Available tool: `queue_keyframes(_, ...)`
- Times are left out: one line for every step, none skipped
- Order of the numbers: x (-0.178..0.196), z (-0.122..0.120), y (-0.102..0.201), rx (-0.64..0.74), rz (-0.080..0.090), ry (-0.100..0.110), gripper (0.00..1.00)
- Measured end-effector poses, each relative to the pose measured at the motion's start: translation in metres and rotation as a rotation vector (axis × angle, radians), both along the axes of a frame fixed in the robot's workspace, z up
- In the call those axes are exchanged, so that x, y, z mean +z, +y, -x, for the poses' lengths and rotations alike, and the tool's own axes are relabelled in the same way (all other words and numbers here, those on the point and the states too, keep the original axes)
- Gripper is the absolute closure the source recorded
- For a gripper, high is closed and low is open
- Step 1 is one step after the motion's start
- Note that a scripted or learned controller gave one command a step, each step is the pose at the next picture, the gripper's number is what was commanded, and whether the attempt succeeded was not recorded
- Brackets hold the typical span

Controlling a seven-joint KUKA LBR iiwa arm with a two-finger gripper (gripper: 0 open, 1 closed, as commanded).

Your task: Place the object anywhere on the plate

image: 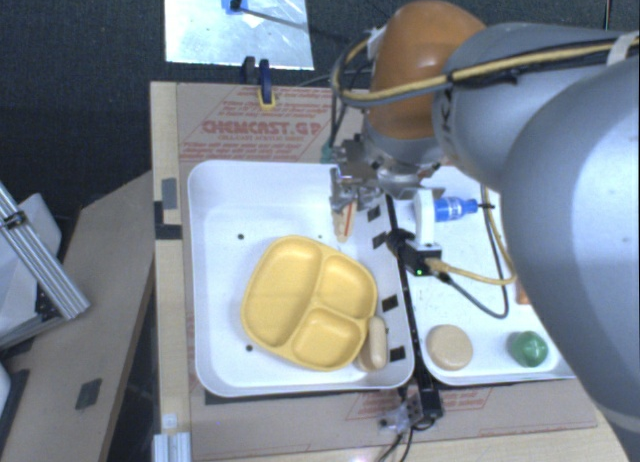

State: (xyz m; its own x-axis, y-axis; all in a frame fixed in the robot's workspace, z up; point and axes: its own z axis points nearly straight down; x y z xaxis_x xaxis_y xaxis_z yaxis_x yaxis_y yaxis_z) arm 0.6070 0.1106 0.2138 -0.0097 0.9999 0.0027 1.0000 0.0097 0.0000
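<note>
Item: my jaws [343, 212], positioned over the far right part of the left bin [215, 250], just beyond the yellow plate [310, 302]. A slim orange-tan object [344, 222] hangs between my fingers, tip down; I count it pinched.

Item: yellow plate, three compartments, near middle of left bin.

Item: tan oblong piece [374, 343], touching the plate's near right edge.

Item: right bin [470, 375], holding a blue-capped bottle [447, 209], a tan round disc [449, 346] and a green lump [528, 348].
</note>
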Motion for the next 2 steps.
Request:
queue_keyframes(0.0213,0.0022,0.0226,-0.002,0.001,-0.003,1.0)
queue_keyframes(0.0202,0.0023,0.021,-0.004,0.002,-0.001,0.0)
